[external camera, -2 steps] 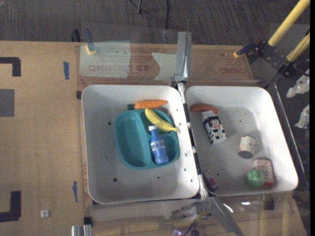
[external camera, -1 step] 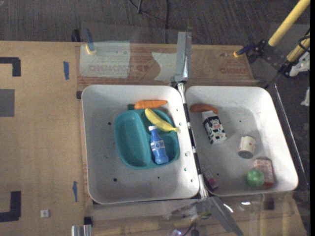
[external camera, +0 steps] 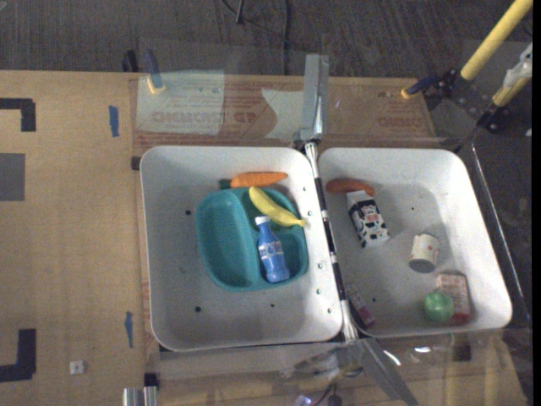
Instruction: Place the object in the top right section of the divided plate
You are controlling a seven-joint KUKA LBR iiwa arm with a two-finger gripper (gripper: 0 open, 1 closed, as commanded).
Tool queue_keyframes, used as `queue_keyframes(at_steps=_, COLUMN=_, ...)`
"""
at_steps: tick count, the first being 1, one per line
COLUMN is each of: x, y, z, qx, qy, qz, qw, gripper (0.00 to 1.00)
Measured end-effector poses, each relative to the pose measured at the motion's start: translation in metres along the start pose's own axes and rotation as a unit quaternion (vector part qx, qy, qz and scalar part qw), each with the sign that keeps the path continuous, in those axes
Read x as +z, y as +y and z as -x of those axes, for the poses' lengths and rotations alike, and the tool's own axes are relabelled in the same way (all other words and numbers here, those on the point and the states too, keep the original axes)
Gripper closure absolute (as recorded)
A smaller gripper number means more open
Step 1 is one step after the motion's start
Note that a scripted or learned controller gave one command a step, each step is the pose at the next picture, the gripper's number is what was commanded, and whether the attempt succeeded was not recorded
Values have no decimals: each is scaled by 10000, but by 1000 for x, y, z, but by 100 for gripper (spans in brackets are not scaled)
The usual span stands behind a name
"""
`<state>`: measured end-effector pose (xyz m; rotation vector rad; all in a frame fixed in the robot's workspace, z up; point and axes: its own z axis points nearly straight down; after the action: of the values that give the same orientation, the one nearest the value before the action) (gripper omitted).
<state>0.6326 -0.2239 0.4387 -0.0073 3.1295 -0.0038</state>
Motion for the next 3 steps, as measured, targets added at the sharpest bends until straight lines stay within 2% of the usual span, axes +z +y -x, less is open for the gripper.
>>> queue_keyframes(at_steps=1, x=1, y=-1, z=35, qx=-515, qy=-6, qz=1, qw=9987, gripper=0)
queue_keyframes(at_steps=2, x=58, y=4, z=35, qx=-1429, qy=17, qz=15, qw=9897, gripper=0)
queue_keyframes(at_steps=3, x=31, y=2, z=-11, qx=-2157, qy=15, qz=15, qw=9765, gripper=0)
